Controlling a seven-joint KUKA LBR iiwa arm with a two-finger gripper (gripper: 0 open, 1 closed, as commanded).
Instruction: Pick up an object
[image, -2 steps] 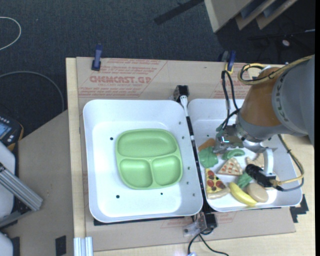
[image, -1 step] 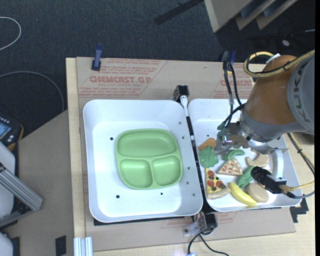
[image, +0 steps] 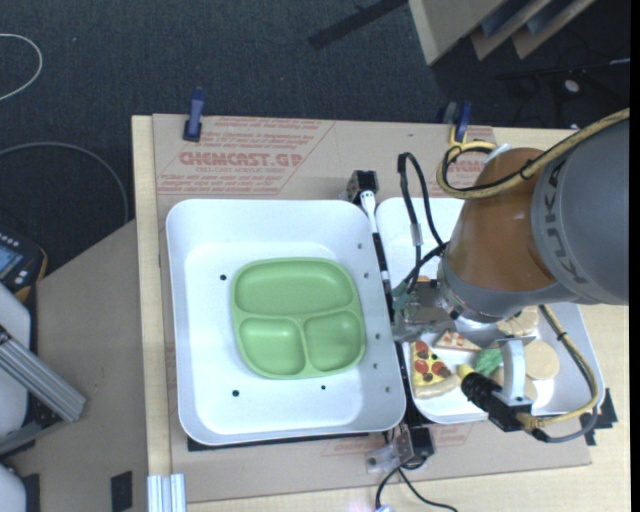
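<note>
The arm reaches down into the right bin (image: 395, 215), and its orange band and grey wrist hide most of that bin. My gripper (image: 432, 322) sits low in the bin, just above the toy food. A pizza slice (image: 430, 366) lies right below it. Beside that are a green piece (image: 489, 359), a white and red piece (image: 455, 341) and a tan round piece (image: 541, 362). The wrist body covers whatever lies between the fingers.
The left bin (image: 200, 300) holds a green divided plate (image: 297, 316). A black rail with screws (image: 380, 260) runs between the two bins. Cables (image: 420, 200) loop over the right bin's far side, and a yellow cable (image: 560, 420) trails near its front edge.
</note>
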